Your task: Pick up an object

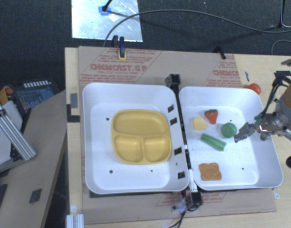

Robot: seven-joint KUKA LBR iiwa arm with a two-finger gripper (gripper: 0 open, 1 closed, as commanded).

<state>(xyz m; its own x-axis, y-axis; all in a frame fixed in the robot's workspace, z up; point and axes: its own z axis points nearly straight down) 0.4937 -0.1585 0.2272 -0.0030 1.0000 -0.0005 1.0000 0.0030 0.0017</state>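
Five toy foods lie in the right bin [266, 175]: a red strawberry [211, 116], a pale yellow piece [199, 124] just beside it, a green ball [228, 129], a green stick-shaped vegetable [213, 142] and a brown waffle-like piece [210, 171] near the front wall. The gripper [244, 132] hangs over the bin's right side, its tip just beside the green ball; nothing shows between its fingers, and how far they are parted cannot be told. The left bin [95, 141] holds a yellow three-compartment plate [138, 136]. An orange-red object [253, 87] sits outside the right bin's far corner.
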